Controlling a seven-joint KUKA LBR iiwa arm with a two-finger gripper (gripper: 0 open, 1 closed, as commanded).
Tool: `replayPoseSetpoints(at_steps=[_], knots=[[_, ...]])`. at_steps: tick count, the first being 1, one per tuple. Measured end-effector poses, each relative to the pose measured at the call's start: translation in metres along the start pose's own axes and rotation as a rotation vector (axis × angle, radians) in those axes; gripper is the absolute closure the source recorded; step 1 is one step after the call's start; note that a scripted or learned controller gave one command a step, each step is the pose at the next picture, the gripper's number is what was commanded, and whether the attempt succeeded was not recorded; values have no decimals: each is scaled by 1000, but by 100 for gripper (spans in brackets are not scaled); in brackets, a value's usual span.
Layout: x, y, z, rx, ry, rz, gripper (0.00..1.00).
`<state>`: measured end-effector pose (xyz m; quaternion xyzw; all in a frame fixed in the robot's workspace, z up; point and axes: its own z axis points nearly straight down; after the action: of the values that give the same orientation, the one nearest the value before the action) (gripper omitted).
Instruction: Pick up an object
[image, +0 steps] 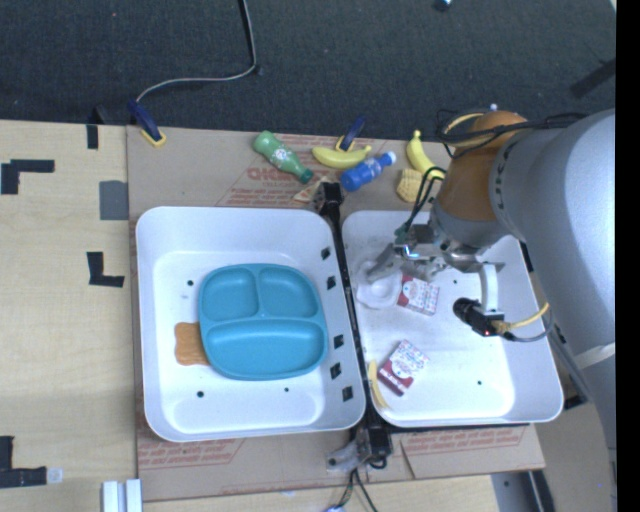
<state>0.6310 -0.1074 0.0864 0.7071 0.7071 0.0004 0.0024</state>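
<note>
So far nothing is lifted: the gripper (392, 262) hangs low in the right bin (520, 395) near its far-left corner, jaws spread apart over a clear cup (377, 291), with a red-and-white packet (419, 296) just beside; closing and raising remain.

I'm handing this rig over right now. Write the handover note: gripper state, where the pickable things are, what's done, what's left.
Gripper: low in the right bin, at its upper left, over a clear, pale item; nothing visibly held.
Right bin: red-and-white packet just right of the gripper, a second red-and-white packet nearer the front.
Left bin: blue divided plate lying over a tan item.
Done: no pick confirmed.
Left: grasp an object and lift it.
</note>
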Motion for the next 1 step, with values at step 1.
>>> replayPoseSetpoints(at_steps=[1], knots=[[12,35,1,2,2,-1,0]])
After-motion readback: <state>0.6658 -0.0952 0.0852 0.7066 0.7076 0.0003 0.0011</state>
